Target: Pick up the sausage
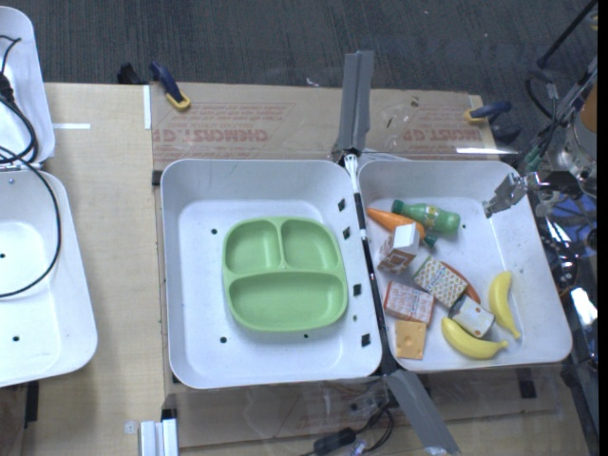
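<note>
Mirrored red lettering runs across the cardboard sheet (pixel 285 126) behind two white bins, too reversed to read surely. The pincer (pixel 503 198) hovers at the right bin's (pixel 532 264) far right rim, its opening impossible to tell. No sausage can be identified among the crowded toy food.

Floor: dark grey carpet (pixel 285 17) ran along the top, behind the counter.
Counter: light wood counter (pixel 104 141), with brown cardboard sheet (pixel 247 126) printed in mirrored red lettering lying on it.
Clamps: blue-and-yellow clamp (pixel 169 85) at cardboard's upper left, another clamp (pixel 486 112) at upper right.
Left edge: white moulded tub (pixel 38 283) with black cable (pixel 28 160) looped over it.
Light: even, soft, no hard shadows.
</note>
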Controlling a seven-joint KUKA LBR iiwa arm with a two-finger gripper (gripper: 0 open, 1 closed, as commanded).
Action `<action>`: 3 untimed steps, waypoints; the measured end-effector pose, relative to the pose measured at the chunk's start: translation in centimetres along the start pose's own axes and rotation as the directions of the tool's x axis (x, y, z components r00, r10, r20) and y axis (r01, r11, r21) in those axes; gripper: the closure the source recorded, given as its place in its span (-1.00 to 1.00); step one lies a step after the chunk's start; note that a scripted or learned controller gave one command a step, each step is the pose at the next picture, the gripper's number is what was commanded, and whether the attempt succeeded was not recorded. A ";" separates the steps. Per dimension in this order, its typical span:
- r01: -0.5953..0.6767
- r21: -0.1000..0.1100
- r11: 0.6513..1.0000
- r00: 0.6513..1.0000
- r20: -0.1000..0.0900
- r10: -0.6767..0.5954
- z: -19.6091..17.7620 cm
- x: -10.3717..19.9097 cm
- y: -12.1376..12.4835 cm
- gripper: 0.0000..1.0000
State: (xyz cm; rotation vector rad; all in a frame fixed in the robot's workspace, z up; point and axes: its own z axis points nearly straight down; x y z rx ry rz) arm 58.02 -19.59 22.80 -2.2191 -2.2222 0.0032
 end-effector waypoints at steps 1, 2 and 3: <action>-0.087 0.001 0.996 0.996 -0.001 0.087 12.9 9.1 2.8 -1.00; -0.239 0.001 0.971 0.971 0.000 0.239 13.7 8.2 -4.5 -1.00; -0.397 0.000 0.918 0.918 0.000 0.397 13.7 3.6 -2.9 -1.00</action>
